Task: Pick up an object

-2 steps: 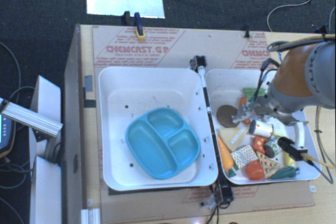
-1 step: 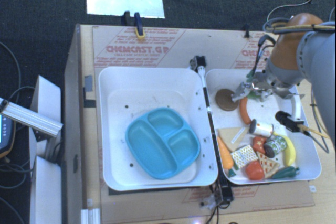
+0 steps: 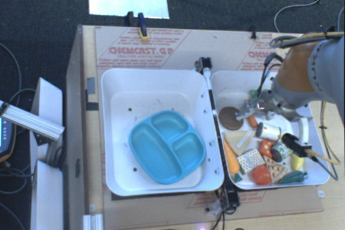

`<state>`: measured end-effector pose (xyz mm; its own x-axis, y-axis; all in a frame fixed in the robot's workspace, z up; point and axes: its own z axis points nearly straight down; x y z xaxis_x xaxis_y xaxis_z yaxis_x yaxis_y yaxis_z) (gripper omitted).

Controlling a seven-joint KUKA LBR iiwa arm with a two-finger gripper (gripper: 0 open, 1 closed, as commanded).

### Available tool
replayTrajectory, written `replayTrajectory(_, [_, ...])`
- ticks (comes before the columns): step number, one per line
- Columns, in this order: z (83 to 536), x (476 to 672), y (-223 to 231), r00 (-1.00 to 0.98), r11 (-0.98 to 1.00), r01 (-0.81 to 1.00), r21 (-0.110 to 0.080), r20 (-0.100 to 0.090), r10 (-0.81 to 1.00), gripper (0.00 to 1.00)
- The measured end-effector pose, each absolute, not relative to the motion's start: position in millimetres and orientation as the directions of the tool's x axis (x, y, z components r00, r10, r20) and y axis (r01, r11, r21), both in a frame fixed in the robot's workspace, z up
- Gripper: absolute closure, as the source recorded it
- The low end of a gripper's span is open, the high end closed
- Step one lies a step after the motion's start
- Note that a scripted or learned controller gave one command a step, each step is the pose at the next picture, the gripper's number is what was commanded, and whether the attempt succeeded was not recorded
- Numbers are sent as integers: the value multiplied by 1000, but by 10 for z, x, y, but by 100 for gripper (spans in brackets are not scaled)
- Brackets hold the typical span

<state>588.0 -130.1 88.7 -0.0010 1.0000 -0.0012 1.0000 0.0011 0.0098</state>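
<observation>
Toy food (image 3: pixel 264 161) lay heaped in the right bin (image 3: pixel 318 175), lower right of frame. I couldn't tell the gripper's (image 3: pixel 249 111) state above its upper part.

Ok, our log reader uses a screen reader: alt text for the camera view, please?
A grey robot arm with an orange band reaches from the right into the right white bin, its hand low beside a brown round disc among toy food. The left white bin holds a light blue divided plastic plate.
</observation>
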Motion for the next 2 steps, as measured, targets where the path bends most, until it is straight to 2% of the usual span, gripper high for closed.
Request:
replayTrajectory(1, [883,6508,-1639,-4,4,1000,11,-3,1000,0])
replayTrajectory(2, [942,5753,-1416,-1,1,1000,1,0,1000,0])
